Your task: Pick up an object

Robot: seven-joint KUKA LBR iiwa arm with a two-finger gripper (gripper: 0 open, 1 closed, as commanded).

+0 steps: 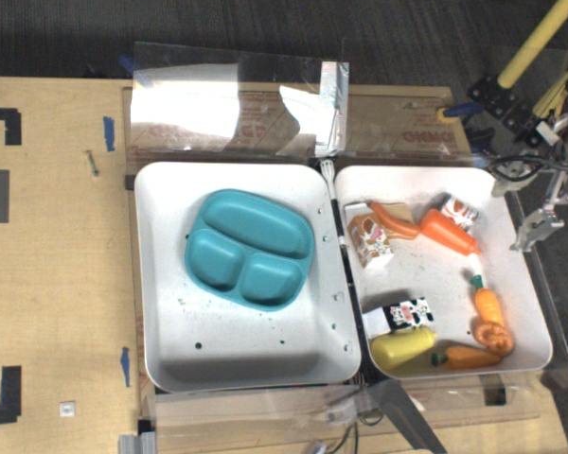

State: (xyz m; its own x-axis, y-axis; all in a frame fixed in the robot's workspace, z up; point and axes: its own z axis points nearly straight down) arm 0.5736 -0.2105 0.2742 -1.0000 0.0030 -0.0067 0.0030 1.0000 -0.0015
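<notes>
Two white bins: left bin (161, 282), right bin (525, 291). One teal divided tray (249, 247) in the left bin. About seven small toys beside it, in the right bin.

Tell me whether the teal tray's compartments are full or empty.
Empty: all three compartments of the teal tray show bare teal inside, in the left bin.

Yellow toy (403, 347) partly overlapping the cow-print block (410, 314) by the right bin's (540, 303) near rim, that block's print too small to read, metal tool-like parts (540, 218) cut off at the right edge, fingers unclear
</notes>
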